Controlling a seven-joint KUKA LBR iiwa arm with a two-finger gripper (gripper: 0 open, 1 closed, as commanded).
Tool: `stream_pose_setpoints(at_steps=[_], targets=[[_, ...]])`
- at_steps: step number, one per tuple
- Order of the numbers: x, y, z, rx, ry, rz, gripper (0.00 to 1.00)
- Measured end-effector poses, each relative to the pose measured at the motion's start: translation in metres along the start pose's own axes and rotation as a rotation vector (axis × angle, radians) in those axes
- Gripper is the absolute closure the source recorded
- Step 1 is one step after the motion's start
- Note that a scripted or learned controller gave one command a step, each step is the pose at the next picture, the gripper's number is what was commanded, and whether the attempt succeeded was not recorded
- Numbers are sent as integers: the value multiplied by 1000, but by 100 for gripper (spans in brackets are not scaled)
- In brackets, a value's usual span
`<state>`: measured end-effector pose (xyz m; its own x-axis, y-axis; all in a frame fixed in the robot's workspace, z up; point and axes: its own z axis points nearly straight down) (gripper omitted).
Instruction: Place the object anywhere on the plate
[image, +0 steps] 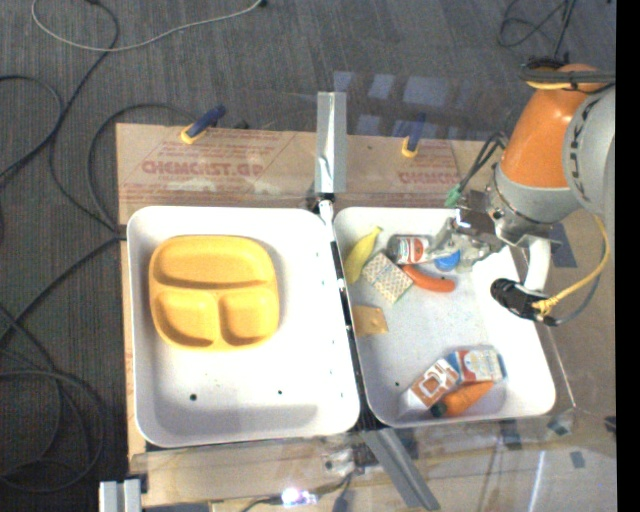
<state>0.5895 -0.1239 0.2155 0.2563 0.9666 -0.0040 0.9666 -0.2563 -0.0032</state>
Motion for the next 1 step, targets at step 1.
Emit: stream_pose_setpoints(at_steps=[1], targets=[[60,-5,-7,1,2,38,100]])
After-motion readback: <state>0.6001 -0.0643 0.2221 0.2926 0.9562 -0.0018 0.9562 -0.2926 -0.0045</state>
